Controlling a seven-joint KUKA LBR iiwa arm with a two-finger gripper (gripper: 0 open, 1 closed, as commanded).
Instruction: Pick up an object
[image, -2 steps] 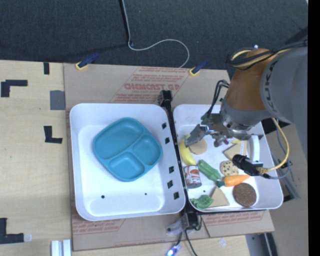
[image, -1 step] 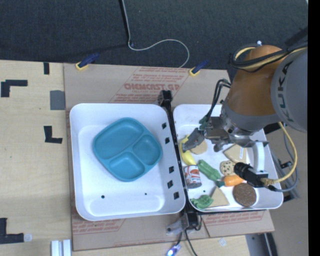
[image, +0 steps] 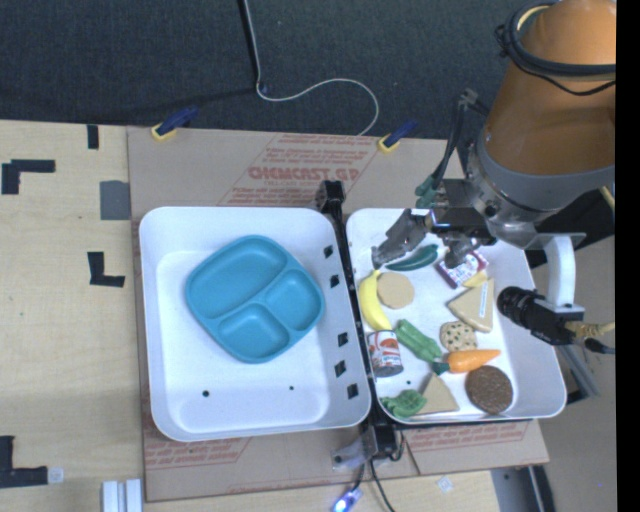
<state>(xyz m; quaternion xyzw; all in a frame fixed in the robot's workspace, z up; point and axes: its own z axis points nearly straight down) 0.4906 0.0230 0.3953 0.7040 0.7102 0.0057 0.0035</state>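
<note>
The right bin (image: 540, 405) holds several toy foods: a yellow banana (image: 372, 301), a tan round biscuit (image: 396, 291), a green pickle (image: 419, 341), a small can (image: 385, 353), an orange carrot (image: 471, 360), a brown round cookie (image: 489, 389) and a pale wedge (image: 476, 305). My gripper (image: 430, 245) hangs low over the bin's far part, fingers spread apart. A dark green piece (image: 417, 259) lies just below them, and a purple-and-white packet (image: 466, 268) sits by the right finger. I see nothing pinched between the fingers.
The left bin (image: 170, 400) holds a blue divided plate (image: 256, 298). A black divider with clips (image: 345, 300) runs between the bins. A black fitting (image: 535, 312) juts over the right bin's right side. A white cable (image: 300, 95) trails behind the bench.
</note>
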